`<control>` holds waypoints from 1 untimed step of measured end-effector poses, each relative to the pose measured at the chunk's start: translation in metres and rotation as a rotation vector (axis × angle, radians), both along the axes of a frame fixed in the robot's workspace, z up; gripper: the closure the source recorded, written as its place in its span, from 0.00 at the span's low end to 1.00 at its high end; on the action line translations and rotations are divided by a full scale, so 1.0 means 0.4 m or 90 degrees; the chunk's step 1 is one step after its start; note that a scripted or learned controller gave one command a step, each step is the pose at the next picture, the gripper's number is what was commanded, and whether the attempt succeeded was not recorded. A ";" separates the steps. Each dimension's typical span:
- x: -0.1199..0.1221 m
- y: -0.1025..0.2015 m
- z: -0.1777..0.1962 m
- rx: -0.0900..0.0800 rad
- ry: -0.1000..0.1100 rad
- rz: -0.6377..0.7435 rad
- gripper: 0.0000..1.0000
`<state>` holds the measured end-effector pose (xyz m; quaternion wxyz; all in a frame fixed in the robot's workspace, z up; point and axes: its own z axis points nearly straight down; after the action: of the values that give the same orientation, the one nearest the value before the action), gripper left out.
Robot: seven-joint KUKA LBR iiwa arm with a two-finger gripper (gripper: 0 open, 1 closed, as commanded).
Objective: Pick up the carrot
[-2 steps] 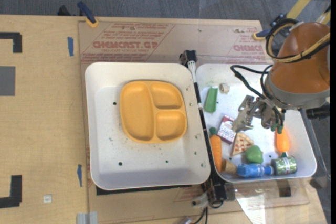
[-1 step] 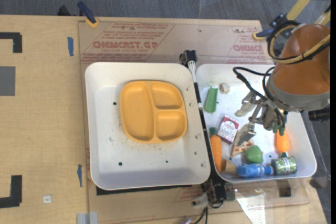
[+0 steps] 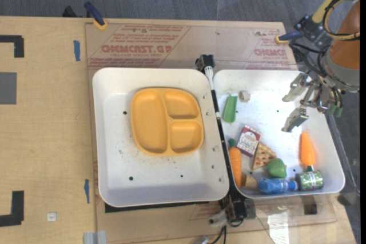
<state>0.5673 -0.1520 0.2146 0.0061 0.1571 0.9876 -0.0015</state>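
Looking down on the tabletop [image 3: 46,140], I see two white bins side by side. My arm [image 3: 343,48] comes in at the upper right of the frame, and the pincer [image 3: 303,104] hangs over the upper right part of the right bin [image 3: 269,86]. Its two metal fingers [image 3: 295,120] are spread apart, with bare white bin floor showing between them. Nothing sits between them and they touch none of the items.

There are two orange carrot shapes in that bin. One carrot [image 3: 307,148] lies near the right wall, just below and slightly right of the pincer, apart from the fingertips, pointing roughly up and down the frame. The second carrot [image 3: 235,163] lies along the bin's left wall, lower down.

Other items in the right bin:
- a green piece [image 3: 230,108] near the upper left
- a small pale item [image 3: 244,96] beside it
- a red and white packet [image 3: 248,140] in the middle
- a waffle-patterned wedge [image 3: 262,155] touching the packet
- a round green item [image 3: 277,168]
- a blue bottle [image 3: 277,186] along the lower edge
- a green can [image 3: 310,180] at the lower right, just below the first carrot

The left bin [image 3: 108,123] holds a yellow divided plate [image 3: 166,121] near its centre.
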 end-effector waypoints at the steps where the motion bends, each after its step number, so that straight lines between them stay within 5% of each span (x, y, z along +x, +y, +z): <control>1: -0.028 -0.166 -0.117 0.002 0.007 -0.014 0.00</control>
<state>0.5561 -0.2184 0.1676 0.0001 0.1677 0.9858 -0.0010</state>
